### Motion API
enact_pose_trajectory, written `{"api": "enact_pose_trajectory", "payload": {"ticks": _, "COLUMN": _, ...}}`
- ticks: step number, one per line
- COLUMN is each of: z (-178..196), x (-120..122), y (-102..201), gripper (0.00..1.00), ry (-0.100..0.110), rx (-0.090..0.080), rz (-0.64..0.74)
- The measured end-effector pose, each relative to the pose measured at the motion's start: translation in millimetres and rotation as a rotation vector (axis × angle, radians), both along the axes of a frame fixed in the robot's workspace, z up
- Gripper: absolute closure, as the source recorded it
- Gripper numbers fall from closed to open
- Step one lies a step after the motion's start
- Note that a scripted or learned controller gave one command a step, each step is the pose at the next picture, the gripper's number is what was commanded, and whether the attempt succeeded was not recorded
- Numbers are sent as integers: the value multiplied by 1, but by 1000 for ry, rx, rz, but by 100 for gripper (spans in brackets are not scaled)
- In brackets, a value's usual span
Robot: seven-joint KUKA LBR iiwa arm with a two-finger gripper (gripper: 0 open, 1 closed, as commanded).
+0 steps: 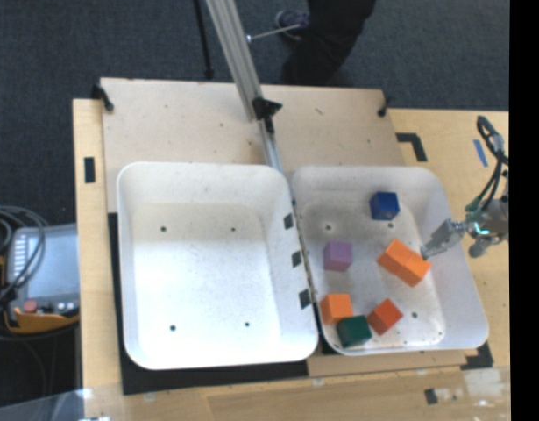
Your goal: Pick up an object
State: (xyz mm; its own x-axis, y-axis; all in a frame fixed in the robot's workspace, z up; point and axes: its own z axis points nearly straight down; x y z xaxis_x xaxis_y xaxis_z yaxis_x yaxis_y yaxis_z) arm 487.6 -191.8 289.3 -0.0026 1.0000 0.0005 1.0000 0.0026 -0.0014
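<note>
The right bin (457, 318) holds several blocks. A large orange block (403, 262) lies at its right side, with a blue cube (385, 205) behind it and a purple cube (338, 255) to its left. Along the front sit a small orange cube (337, 306), a green cube (354, 330) and a red-orange cube (386, 315). My gripper (453, 242) comes in from the right edge, over the bin's right rim, just right of the large orange block and slightly above it. Nothing shows in its grasp.
The left bin (208, 261) sits beside the right one, a row of black clips between them. A slanted aluminium post (238, 51) rises behind the bins. Cables and a grey box (37, 274) lie off the bench at left.
</note>
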Motion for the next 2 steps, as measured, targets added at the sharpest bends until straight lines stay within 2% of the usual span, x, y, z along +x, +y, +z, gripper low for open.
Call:
{"api": "enact_pose_trajectory", "payload": {"ticks": 1, "z": 2, "x": 1, "y": 0, "gripper": 0, "ry": -4, "rx": -1, "rz": -1}}
{"api": "enact_pose_trajectory", "payload": {"ticks": 2, "z": -60, "x": -2, "y": 2, "gripper": 0, "ry": 3, "rx": -1, "rz": -3}}
